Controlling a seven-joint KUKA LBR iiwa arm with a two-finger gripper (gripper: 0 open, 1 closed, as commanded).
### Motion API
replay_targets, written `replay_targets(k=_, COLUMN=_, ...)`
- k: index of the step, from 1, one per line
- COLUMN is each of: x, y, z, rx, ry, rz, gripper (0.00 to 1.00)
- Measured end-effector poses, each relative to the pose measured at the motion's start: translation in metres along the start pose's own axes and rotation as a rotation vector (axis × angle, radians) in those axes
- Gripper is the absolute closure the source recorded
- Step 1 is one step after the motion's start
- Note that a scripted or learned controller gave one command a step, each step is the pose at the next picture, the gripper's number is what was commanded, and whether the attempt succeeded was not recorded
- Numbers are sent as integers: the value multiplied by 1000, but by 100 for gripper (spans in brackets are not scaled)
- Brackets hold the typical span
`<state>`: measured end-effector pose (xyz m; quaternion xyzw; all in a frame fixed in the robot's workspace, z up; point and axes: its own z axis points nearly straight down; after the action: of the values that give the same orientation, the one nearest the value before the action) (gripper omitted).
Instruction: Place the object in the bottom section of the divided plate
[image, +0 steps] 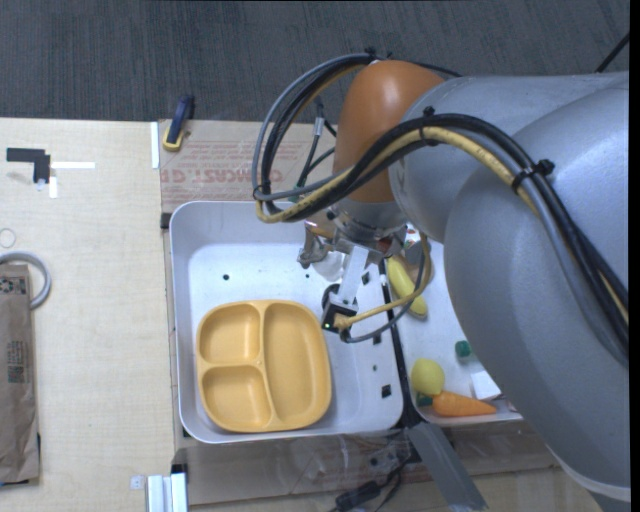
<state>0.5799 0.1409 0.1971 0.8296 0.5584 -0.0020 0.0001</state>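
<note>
Here we are: the gripper (324, 254) hangs over the left bin (185, 300), just above the plate's (265, 365) top right corner, with the arm (520, 230) looming over much of the right bin (440, 335). Open or closed? I cannot tell, the wrist and cables hide that, and nothing shows held in it. The plate carries nothing as yet. The likeliest object, to my eye, is the banana (405, 285), lying in the right bin just beside the wrist; a lemon (427, 377) and a carrot (462, 405) sit nearer the front of that bin, close together. So I'd call this early, with the pick not yet made. Now the risks: the banana is curved and lies close to the wall between the bins, so a grasp could slip off or knock against that wall. The bottom section is a small one, bordered by ridges, so a long fruit could straddle a ridge or land in the big compartment beside it. And a low pass could nudge the light plate along.
</note>
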Motion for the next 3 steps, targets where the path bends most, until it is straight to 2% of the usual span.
replay_targets(k=1, x=15, y=42, z=19, rx=0, ry=-1, rz=176, gripper=100)
replay_targets(k=2, x=4, y=84, z=0, rx=-2, ry=0, rz=-72, gripper=100)
replay_targets(k=3, x=23, y=76, z=-27, rx=-2, ry=0, rz=-178, gripper=100)
